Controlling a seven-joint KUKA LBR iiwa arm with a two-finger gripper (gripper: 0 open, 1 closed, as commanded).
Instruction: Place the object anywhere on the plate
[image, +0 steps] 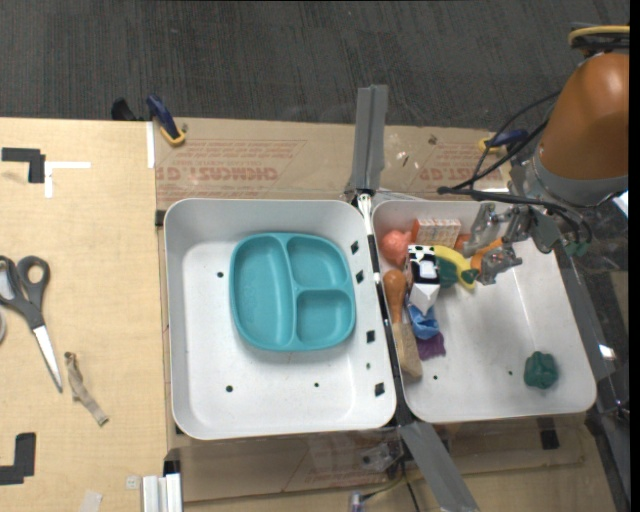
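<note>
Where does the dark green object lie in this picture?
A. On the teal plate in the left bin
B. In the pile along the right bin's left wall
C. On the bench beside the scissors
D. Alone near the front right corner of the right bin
D: the dark green object lies by itself on the right bin floor, apart from the pile.

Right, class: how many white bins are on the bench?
2. The left bin holds a teal plate; the right bin, beside it, holds a pile of small objects, with the gripper over it.
</note>
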